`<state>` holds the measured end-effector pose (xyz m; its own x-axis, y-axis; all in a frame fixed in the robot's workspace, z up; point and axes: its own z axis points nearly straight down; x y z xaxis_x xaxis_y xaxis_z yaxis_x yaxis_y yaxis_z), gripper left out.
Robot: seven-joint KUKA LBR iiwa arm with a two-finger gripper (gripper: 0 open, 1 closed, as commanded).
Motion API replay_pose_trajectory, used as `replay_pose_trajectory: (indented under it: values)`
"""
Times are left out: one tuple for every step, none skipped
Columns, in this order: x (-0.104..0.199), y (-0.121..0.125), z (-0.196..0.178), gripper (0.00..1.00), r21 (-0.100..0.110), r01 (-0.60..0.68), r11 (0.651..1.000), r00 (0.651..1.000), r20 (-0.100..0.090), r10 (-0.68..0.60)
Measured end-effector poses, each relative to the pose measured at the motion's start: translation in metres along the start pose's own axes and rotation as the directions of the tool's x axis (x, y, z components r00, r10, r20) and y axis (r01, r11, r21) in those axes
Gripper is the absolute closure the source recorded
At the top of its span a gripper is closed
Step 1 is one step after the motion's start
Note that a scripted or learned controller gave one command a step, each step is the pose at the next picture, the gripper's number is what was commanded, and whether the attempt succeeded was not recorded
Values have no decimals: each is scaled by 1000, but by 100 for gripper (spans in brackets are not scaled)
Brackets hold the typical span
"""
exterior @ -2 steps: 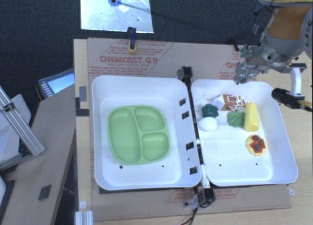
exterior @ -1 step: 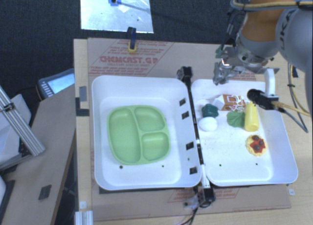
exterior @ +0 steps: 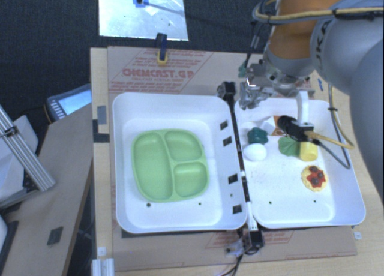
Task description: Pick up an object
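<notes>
gripper (exterior: 252, 96) sits over the far-left corner of the right shallow white bin (exterior: 288, 206), on the grey arm (exterior: 354, 47) that reaches in from the right; open or closed: cannot tell from this angle.

pick candidates all lie in the right bin, mostly its far half. dark teal lumpy toy (exterior: 259, 135) lies just near of the gripper, close to the bin's left wall; a bit wider than deep, so long axis roughly left-right; no clear pointing end. white egg-shaped ball (exterior: 255, 152) lies just near of the teal toy, touching or almost; long axis also about left-right. green crinkled lump (exterior: 287, 146) lies to the right, touching the squat yellow block (exterior: 309, 150) on its right; no obvious long axis on either. flat round pizza-like disc (exterior: 315, 177), yellow with red and dark topping, lies flat, nearer and apart from the rest. small orange piece (exterior: 278, 126) sits farther back, mostly hidden; shape unclear.

left shallow white bin (exterior: 123, 113) holds a pale green plastic tray (exterior: 170, 164), lying flat; one large compartment on its left, two smaller on its right. black clips (exterior: 227, 141) run along the seam between the bins.

both bins rest on a brown cardboard sheet (exterior: 156, 72) with red lettering; yellow clamp (exterior: 162, 57) at its far edge; shiny silver square sheet (exterior: 141, 5) beyond, on a dark textured floor (exterior: 48, 29); tan wooden surface (exterior: 66, 173) and an aluminium extrusion (exterior: 24, 155) off to the left.
</notes>
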<state>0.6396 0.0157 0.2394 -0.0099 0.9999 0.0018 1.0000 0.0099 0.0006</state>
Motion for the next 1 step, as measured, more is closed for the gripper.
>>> replay_pose_trajectory:
  values:
    - [48, 2, 12, 100, 0, -1, 1000, 1000, 0, 1]
